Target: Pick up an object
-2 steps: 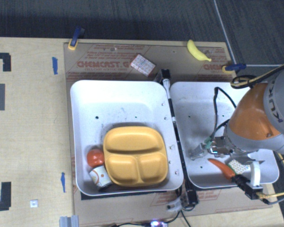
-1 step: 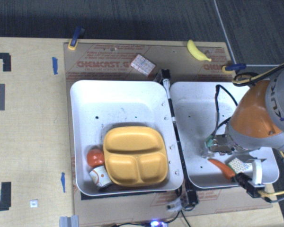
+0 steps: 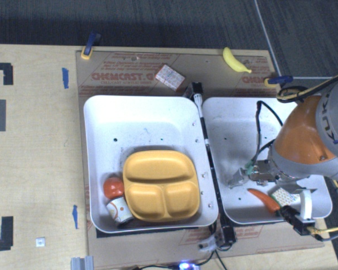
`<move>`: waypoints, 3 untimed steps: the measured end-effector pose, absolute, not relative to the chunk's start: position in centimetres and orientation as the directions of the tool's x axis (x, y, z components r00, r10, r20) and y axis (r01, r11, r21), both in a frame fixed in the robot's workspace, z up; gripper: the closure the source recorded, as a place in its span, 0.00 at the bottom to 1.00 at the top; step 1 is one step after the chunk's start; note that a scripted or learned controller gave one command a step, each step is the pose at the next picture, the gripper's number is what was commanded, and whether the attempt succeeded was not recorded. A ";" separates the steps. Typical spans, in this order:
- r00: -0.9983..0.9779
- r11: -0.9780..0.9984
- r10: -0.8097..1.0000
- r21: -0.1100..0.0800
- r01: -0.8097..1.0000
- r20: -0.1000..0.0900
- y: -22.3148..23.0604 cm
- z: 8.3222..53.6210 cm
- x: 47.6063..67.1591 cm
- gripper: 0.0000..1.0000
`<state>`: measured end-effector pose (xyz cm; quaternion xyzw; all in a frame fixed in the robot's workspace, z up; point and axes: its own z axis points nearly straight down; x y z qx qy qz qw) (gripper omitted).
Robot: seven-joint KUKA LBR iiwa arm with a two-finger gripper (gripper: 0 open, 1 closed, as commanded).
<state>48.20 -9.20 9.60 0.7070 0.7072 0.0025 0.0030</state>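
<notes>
Tool low in right bin; cardboard reads "CHEMCAST"

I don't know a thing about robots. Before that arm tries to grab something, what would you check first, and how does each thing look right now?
1. End effector over a bin: ok, it sits low in the right bin.
2. Something within reach: ok, an orange carrot-shaped toy lies just beside it.
3. Toy already held: not ok, it lies on the bin floor.
4. End effector ready to close: cannot tell, the wrist hides it.
5. Cables out of the way: cannot tell, a black cable loops close above the wrist.
6. Left bin undisturbed: ok, the yellow divided tray lies flat inside.
</notes>
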 end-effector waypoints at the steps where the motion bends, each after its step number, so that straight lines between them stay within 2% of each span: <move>1: 0.000 0.000 1.000 0.003 1.000 -0.001 -9.8 8.6 51.4 0.00; 2: -0.001 0.001 1.000 0.005 1.000 -0.001 -9.5 8.6 49.2 0.00; 3: 0.000 0.000 1.000 0.003 1.000 -0.001 -9.2 8.6 51.9 0.00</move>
